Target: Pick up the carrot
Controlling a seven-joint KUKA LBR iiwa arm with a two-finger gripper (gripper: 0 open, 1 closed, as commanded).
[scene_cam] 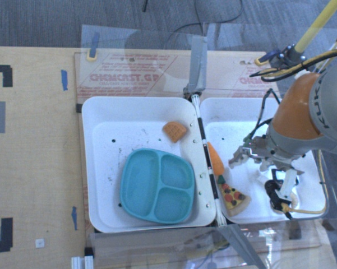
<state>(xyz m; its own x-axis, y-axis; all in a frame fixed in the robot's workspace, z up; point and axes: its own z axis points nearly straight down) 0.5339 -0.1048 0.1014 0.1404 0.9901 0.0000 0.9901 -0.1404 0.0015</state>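
Observation:
The carrot point(215, 158) is a short orange stick lying against the left wall of the right bin point(235, 112), pointing toward the near edge. My gripper point(255, 157) hangs over the middle of the right bin, a short way to the right of the carrot and apart from it. The grey arm with its orange band point(296, 114) covers the gripper from above. Nothing shows held in it.
A pizza slice toy point(234, 198) lies just below the carrot near the right bin's front left corner. The left bin point(101, 116) holds a teal divided plate point(157, 186) and a brown bread-like piece point(175, 131). A divider wall point(204, 150) separates the bins.

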